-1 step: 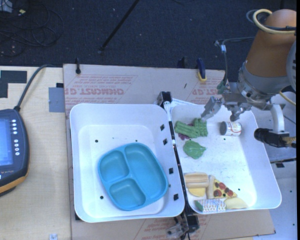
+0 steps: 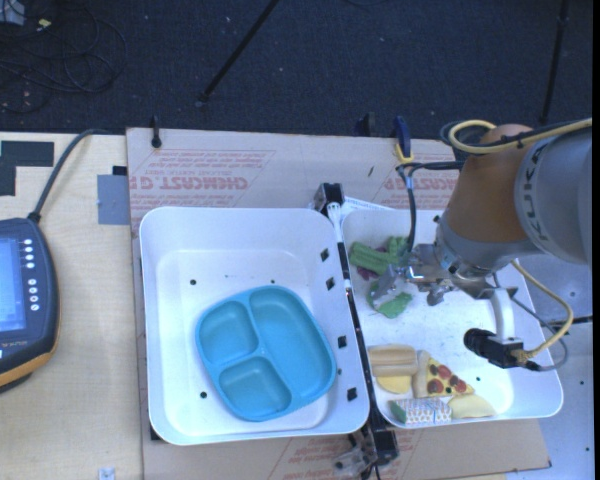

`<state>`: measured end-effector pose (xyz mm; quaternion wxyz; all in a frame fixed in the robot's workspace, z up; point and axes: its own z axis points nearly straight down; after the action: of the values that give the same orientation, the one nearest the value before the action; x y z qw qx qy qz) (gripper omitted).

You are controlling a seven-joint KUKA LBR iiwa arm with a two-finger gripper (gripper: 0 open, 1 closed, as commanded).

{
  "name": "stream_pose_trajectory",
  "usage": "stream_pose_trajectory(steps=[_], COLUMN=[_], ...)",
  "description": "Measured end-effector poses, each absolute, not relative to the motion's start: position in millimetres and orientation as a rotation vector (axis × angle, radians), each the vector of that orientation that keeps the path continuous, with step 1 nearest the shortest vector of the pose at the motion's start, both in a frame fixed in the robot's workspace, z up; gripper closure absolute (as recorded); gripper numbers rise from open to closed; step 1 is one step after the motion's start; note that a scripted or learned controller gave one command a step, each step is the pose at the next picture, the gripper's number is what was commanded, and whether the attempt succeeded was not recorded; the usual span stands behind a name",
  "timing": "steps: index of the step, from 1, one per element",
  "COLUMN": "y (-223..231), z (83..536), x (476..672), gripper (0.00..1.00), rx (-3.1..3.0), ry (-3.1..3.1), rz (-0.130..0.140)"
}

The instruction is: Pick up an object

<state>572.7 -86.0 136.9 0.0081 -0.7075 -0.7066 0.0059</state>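
The gripper (image 2: 392,290) is down in the right white bin (image 2: 540,393), among green toy pieces (image 2: 378,259) at its ten o'clock corner (grip state: cannot tell). A blue divided plastic plate (image 2: 265,351) lies in the left white bin (image 2: 170,268).

Both bins look like smooth, slightly glossy white plastic; the left bin (image 2: 170,258) holds a blue divided plate (image 2: 265,353) of matt plastic. Beside that plate, in the right bin (image 2: 540,393), the toy food (image 2: 425,378) looks like smooth moulded plastic. The board (image 2: 230,173) under the bins appears to be matt brown cardboard with red print. The arm (image 2: 525,203) has a satin grey shell and a glossy orange band.
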Motion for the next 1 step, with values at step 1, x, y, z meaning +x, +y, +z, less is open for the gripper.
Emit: stream_pose_trajectory(steps=[1], y=[-83.4], z=[83.8], x=[605.9], gripper=[0.0], rx=[-2.215], ry=[-2.216], rz=[0.007])
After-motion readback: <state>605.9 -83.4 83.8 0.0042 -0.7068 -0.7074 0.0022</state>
